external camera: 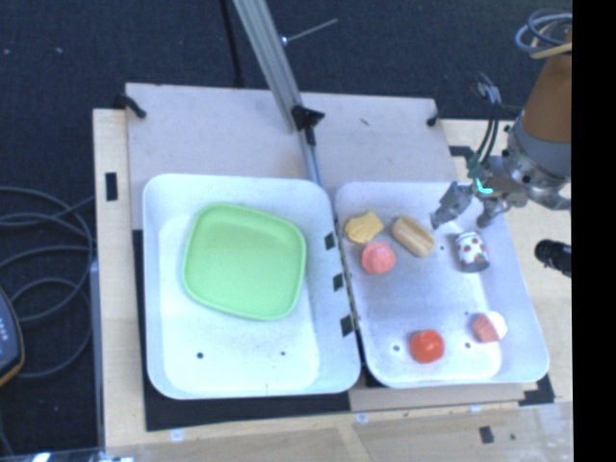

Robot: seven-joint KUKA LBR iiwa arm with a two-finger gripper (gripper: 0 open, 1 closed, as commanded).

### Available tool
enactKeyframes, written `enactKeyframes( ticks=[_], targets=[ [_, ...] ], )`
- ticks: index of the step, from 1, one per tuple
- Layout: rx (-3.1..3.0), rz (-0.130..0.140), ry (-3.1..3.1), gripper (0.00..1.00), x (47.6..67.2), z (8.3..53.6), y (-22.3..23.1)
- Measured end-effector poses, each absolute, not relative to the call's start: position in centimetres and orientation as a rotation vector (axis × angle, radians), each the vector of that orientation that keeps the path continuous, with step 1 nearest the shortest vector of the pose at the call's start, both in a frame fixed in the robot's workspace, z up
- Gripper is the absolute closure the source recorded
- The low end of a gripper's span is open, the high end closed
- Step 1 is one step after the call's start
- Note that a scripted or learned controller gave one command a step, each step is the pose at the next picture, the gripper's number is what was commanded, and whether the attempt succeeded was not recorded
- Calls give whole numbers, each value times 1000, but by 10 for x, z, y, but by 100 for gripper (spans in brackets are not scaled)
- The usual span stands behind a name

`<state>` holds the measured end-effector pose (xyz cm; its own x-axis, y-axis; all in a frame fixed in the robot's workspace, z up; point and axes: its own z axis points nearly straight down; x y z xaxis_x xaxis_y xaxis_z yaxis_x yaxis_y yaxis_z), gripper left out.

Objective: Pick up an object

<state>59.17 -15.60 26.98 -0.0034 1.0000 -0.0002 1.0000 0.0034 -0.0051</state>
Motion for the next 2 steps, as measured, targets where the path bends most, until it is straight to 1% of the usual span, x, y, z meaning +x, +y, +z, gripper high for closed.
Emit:
enactKeyframes(
  ticks=[1, 2],
  targets=[
    [-2215, 6, -2223, 0, 592, 270, -156],
    [-2214, 11, -2220, 0, 584, 219, -159]
  ],
)
